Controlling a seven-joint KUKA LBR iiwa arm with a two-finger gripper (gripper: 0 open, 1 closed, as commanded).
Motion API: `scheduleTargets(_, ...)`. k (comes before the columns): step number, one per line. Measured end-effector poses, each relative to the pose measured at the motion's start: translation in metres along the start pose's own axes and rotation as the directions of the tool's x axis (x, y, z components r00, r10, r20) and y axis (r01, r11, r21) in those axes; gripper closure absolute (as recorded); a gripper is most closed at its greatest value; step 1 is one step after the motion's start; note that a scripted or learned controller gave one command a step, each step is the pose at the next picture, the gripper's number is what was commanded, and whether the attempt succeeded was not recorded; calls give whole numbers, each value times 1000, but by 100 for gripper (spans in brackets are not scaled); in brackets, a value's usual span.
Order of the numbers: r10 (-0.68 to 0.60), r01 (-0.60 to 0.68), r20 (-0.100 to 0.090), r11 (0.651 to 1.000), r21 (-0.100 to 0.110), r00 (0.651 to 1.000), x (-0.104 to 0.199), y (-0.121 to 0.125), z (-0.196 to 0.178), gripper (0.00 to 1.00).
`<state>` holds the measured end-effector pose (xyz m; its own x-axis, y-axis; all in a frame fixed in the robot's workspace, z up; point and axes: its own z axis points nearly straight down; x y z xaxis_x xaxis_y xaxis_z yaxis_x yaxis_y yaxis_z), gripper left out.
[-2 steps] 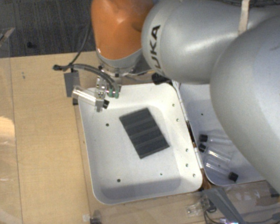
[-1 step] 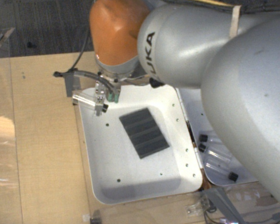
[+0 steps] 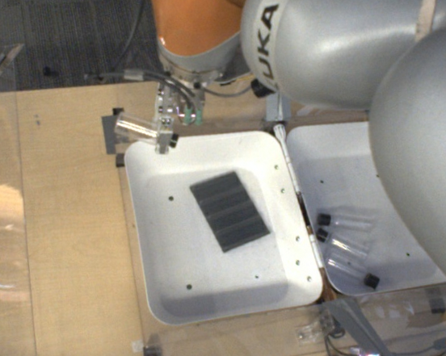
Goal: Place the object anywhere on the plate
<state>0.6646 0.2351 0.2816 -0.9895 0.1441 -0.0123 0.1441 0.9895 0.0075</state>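
Gripper (image 3: 168, 117) of mine above left bin (image 3: 151, 223) rim, grip state unclear; ribbed dark rectangular plate (image 3: 228, 211) lies flat inside.

Right bin (image 3: 325, 151): the big grey arm (image 3: 368, 40) covers its right side.
Clear thing (image 3: 350, 242) in right bin: too see-through to tell what it is.
Claw (image 3: 168, 123): too small and blurry; tips unclear.
Arm: cut off at top and right edges.

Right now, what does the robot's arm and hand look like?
The arm is fat, rounded and shiny grey, with black KUKA letters on it. Above the wrist sits an orange band. The hand is small and silvery metal, with thin wires and a bit of green on it.
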Motion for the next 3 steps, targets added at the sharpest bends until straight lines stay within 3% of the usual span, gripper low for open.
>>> scheduleTargets(1,628,-628,-3,778,9,778,8,-1,6,100)
scheduleTargets(2,614,-614,-3,790,9,790,11,-10,50,100)
scheduleTargets(3,364,-364,-3,931,4,931,3,-11,49,100)
